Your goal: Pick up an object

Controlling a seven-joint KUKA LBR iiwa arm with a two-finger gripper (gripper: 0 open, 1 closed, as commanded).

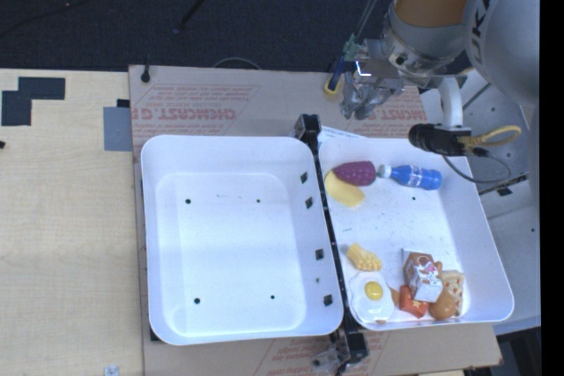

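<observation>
Whether the jaws are spread or closed, I cannot tell, because the gripper (363,101) is small and dark from up here. Nothing hangs under it. It hovers high, above the brown board just past the far edge of the right bin (467,216).

All the toys are in that right bin. Closest to the gripper sits a purple toy (354,173), maybe a plum or an eggplant. It leans on a yellow toy (345,191), perhaps a lemon, and the two touch. Just beside them lies a little blue bottle (414,177) on its side, with its white cap pointing at the purple toy. Further along there is a small yellow crinkly piece (363,257), then a fried egg toy (373,292) by the near wall. In the near corner a red and white packet (424,275) is piled up with some orange and brown food toys (447,299), all touching.

I think the arm is getting ready to reach down and has to choose one toy. The blue bottle looks like a good pick, since it has some bare floor around it. The jaws should come down across its thin body, not along it, or it may roll away. The purple and yellow toys are squashed together near the wall between the bins, so one could push the other. The corner pile looks hardest. The left bin (167,180) needs no visit.
</observation>
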